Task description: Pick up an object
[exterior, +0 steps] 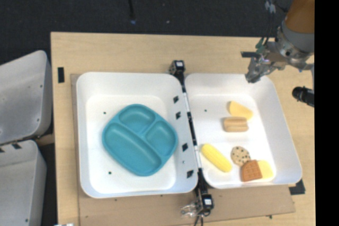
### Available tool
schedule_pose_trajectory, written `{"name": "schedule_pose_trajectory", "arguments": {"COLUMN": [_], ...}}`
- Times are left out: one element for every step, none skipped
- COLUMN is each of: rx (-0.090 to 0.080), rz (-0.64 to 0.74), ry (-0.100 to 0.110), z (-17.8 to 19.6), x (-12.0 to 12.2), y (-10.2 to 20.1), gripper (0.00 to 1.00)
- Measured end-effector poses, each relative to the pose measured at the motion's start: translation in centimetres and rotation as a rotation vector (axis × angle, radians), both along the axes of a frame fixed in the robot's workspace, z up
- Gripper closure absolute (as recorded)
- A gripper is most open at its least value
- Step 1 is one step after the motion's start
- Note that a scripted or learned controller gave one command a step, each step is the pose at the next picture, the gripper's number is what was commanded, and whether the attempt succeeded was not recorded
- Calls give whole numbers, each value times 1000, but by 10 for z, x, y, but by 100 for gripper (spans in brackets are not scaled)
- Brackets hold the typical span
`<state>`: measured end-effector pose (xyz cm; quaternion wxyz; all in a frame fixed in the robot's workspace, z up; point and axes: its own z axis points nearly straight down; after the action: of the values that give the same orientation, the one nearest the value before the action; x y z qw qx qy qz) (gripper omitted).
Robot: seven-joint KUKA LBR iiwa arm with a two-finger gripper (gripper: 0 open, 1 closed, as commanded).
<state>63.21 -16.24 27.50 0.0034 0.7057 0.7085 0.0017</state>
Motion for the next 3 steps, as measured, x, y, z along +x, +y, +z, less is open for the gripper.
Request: {"name": "schedule_pose_trajectory", "arguments": {"rx": [2,3,3], "rz": [1,2,3], "ry": [6,7,7], "z": [6,10,7], "x": [-14,-31,-47], "y": [48,99,157], "gripper": [100,100,100]}}
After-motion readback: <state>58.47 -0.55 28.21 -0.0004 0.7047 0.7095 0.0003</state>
